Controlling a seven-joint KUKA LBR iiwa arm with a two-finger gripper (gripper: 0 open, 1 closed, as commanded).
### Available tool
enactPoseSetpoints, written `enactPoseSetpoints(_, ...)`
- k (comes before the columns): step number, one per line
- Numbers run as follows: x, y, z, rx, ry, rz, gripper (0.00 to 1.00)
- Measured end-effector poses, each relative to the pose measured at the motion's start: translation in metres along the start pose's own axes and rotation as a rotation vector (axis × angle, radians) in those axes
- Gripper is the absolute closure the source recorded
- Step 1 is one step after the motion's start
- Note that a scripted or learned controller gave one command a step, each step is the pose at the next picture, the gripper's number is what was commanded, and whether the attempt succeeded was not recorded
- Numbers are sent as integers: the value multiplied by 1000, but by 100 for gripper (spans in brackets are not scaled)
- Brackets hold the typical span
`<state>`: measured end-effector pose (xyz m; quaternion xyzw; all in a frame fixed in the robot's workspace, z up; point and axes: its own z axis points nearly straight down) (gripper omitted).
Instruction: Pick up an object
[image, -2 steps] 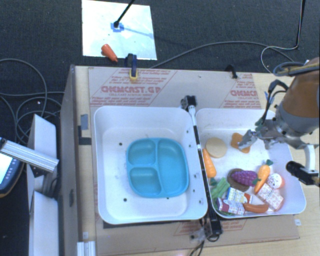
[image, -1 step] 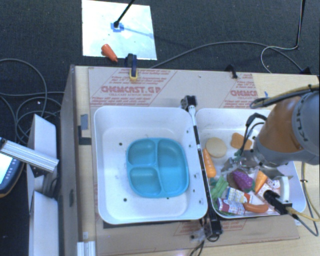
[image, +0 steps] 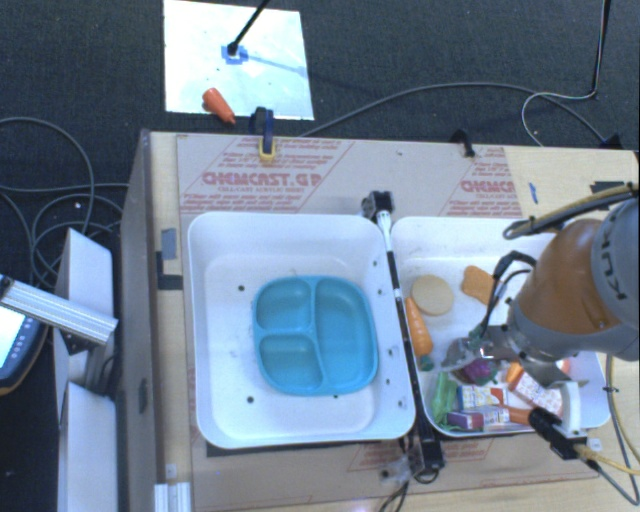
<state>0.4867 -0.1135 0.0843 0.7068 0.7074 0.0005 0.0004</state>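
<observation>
Fingers (image: 470, 352) hover just above the purple object (image: 480, 372).

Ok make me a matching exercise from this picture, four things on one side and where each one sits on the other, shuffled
Things:
1. blue tray
2. carrot
3. round beige disc
4. orange clamp

Places:
A. in the right bin, alongside the divider between the bins
B. on the white sheet beyond the bench
C. in the left bin
D. in the right bin, beside an orange block

Pairs: 1-C, 2-A, 3-D, 4-B
</observation>
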Motion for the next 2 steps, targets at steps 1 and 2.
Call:
enactPoseSetpoints(1,0,1,-10,-2,0,-1,100)
enactPoseSetpoints(2,56,52,-101,-2,0,-3,100)
